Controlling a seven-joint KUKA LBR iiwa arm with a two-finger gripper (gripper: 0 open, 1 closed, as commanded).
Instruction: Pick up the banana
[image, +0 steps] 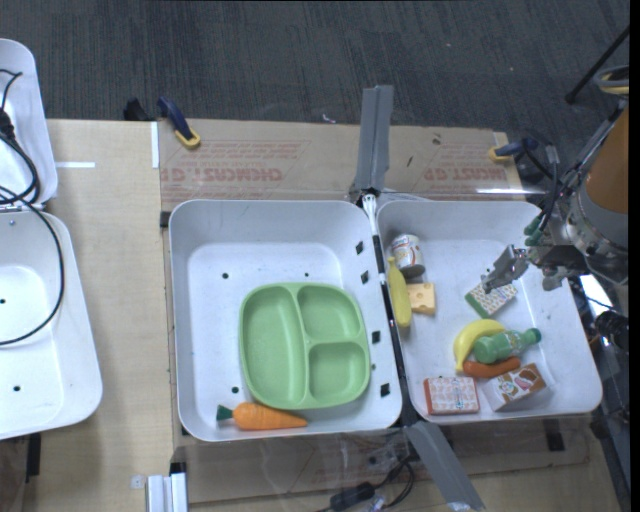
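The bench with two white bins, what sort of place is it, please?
Probably a robotics lab test bench: two shallow white plastic bins sit side by side on a cardboard-covered bench, holding toy food such as a yellow banana, with the claw reaching in.

The yellow banana (474, 337) lies curved in the right bin, partly under a green bottle.

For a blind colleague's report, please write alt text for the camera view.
A yellow banana lies in the right bin among a green bottle, a can, cheese and small cartons, with the robot's hand just above it. The left bin holds a green divided plate and a carrot.
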